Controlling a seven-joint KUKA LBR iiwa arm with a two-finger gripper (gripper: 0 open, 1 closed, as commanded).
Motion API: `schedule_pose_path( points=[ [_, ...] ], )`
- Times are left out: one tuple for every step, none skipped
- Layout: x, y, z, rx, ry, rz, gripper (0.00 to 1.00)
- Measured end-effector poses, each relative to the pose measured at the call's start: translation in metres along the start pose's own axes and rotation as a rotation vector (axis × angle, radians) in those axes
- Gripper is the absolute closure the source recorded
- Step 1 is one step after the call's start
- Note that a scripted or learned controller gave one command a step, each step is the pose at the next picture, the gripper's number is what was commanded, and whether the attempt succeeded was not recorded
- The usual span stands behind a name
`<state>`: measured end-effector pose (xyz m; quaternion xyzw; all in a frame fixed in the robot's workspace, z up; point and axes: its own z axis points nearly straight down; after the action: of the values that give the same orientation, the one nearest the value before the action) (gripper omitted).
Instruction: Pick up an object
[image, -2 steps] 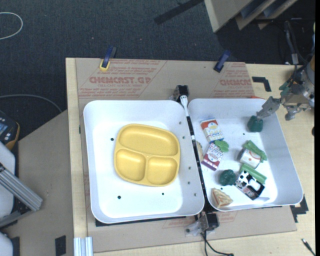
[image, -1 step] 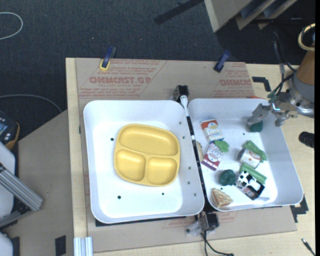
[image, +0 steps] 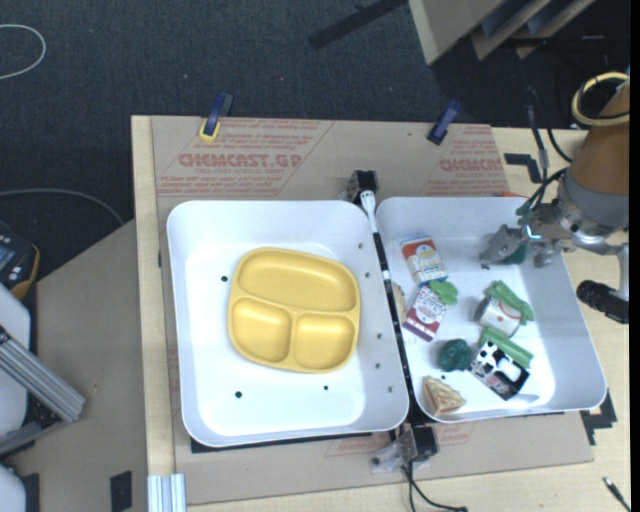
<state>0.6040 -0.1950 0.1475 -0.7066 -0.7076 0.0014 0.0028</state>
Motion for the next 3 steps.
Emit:
schedule_pose_path(
  points=[
    [0.009,0.004,0.049,0.0,0.0,-0.001,0.0],
    [0.009,0.004,0.064,-0.002,-0.001,0.0,0.0],
    [0.009,0.005,0.052,-0.006,-0.002,-0.001,1.0]
  ],
)
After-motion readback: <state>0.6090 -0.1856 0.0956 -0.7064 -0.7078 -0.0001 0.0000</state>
